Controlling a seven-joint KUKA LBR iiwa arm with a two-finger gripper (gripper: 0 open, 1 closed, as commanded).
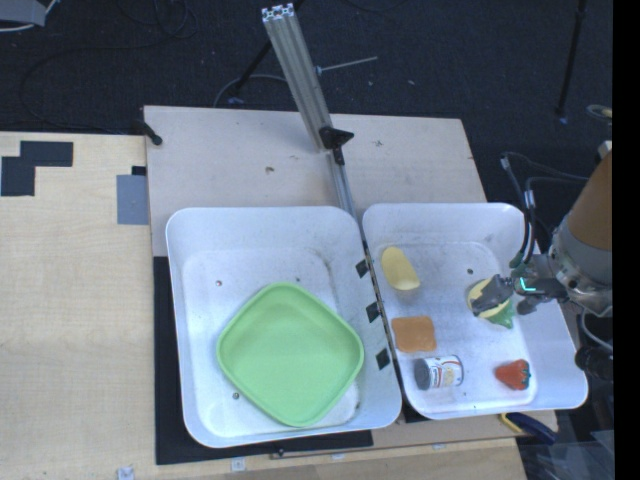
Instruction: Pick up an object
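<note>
My end effector sits at about 3 o'clock in the right bin, closed around a yellow-green object held between its fingers. At 9 o'clock from it lies a yellow piece; toward 7 o'clock, an orange block and a can. A red piece lies at 6 o'clock. The left bin holds a green plate.
</note>
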